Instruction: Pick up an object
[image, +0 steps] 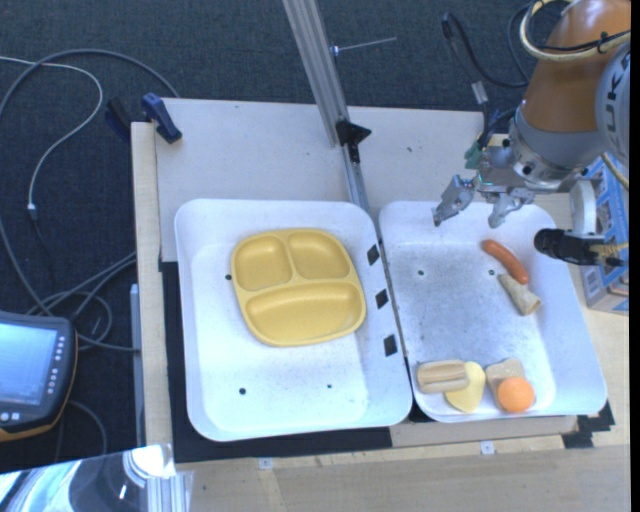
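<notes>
So here's what we've got on the bench: two shallow white bins side by side. The left bin (205, 330) has a yellow divided plate (297, 285) sitting in it, three compartments, lying flat and a bit rotated, roughly in the upper middle of the bin.

The right bin (440, 300) is where all the small stuff lives. Up near the far right there's an orange-red sausage (505, 260) lying on a diagonal, and right below it, touching or very nearly touching its lower end, a tan wedge-shaped piece (520, 295). Down at the near edge of that bin we see a little cluster: a hot-dog bun (443, 376) on the left, a pale yellow piece (466, 390) just beside it, an orange ball (516, 395) to the right, and a tan block (505, 370) tucked behind the ball. They're all bunched together, touching or close to it.

The arm comes in from the right, and the gripper (470, 205) hangs over the far edge of the right bin, up and to the left of the sausage. Its two fingers are spread apart with a clear gap between them, and we can't see anything in that gap, so it's got hold of nothing. The sausage is the nearest item to it but sits apart from the fingertips.
</notes>
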